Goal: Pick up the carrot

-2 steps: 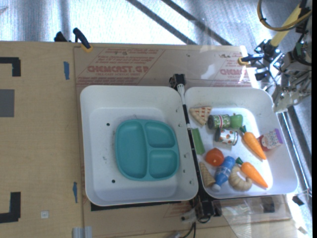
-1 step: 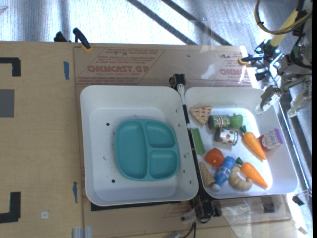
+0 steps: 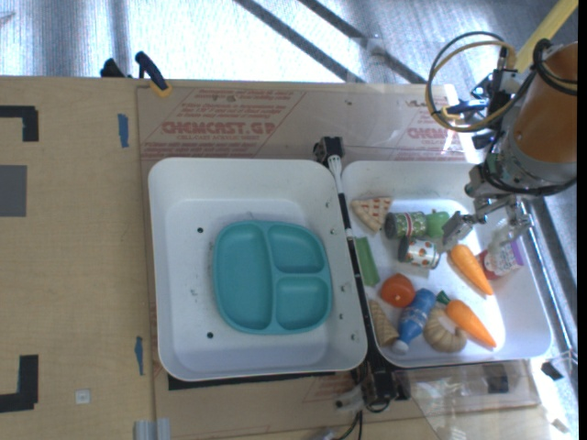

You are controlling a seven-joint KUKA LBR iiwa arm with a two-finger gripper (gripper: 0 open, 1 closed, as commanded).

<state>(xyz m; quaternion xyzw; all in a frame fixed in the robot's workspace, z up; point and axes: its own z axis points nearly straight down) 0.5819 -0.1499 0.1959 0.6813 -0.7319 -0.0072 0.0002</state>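
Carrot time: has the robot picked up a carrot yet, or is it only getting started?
Nothing looks done yet. Two orange toy carrots lie in the right white bin: the upper carrot and the lower carrot near the front. The robot's hand is over the bin's upper right, just above the upper carrot, with no carrot between its fingers. Grasping and lifting are left.

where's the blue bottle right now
In the camera view the blue bottle lies in the right bin, near its front edge, between the ice cream cone and a carrot, just below the tomato.
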